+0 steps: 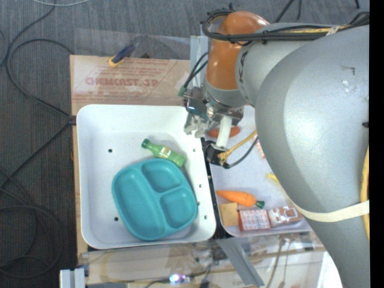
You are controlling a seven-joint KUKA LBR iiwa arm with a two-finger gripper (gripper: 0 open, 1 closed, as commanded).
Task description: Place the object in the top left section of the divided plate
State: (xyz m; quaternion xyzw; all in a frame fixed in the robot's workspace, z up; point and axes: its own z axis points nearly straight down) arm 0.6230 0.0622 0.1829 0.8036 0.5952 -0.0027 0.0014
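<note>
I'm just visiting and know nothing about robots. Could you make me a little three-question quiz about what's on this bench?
1. True or false: the green bottle lies inside a section of the blue plate.
2. Which bin holds the carrot? A) the left bin B) the right bin C) neither
3. Fill in: the plate is split into ___ sections.

Key:
1. False. The bottle lies on the bin floor at the plate's upper edge.
2. B. The carrot lies in the right bin, above a small printed box.
3. Three: one long, two smaller.

The gripper hangs over the divide between the bins.
</note>
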